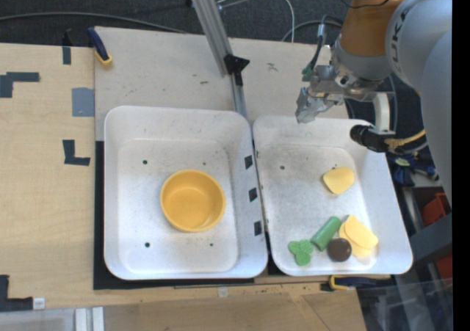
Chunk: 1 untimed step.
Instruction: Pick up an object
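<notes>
Toys in the right bin (pixel 382 175) number five, namely two yellow pieces (pixel 338 180), one green stick (pixel 325 233), one green leafy bit (pixel 300 252) and one brown ball (pixel 338 249), mostly near its front edge, while the claw (pixel 308 111) hangs over the far rim, its grip unclear, and one yellow bowl (pixel 192 199) sits in the left bin (pixel 125 175).

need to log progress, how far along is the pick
Nothing looks picked yet. The claw hangs over the right bin's far rim. The yellow piece, green cylinder and brown ball lie in the bin. Left: descend, grip, lift.
</notes>
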### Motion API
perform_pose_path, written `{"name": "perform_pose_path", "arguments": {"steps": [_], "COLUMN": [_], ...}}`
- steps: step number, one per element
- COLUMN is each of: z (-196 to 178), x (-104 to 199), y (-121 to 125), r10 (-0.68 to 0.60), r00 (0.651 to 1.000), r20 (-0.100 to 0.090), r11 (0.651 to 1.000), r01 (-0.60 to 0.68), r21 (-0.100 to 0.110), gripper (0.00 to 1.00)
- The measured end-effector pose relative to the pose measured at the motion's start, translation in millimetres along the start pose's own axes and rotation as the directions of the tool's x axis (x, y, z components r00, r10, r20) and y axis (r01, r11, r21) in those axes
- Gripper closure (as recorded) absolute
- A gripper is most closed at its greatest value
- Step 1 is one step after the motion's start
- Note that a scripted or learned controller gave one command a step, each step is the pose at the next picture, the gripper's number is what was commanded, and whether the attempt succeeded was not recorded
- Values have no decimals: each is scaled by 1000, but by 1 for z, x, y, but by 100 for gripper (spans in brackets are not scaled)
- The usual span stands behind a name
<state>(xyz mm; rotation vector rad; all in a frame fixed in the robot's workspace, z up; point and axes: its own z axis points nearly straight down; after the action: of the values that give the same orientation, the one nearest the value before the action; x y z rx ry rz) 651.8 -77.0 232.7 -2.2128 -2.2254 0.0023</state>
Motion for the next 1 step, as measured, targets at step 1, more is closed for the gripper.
{"name": "perform_pose_path", "arguments": {"steps": [1], "z": [7], "x": [59], "y": [-14], "r10": [-1], "r00": [1000], "r20": [-1], "r11": [1000], "r01": [1], "r21": [0], "gripper": [100]}}
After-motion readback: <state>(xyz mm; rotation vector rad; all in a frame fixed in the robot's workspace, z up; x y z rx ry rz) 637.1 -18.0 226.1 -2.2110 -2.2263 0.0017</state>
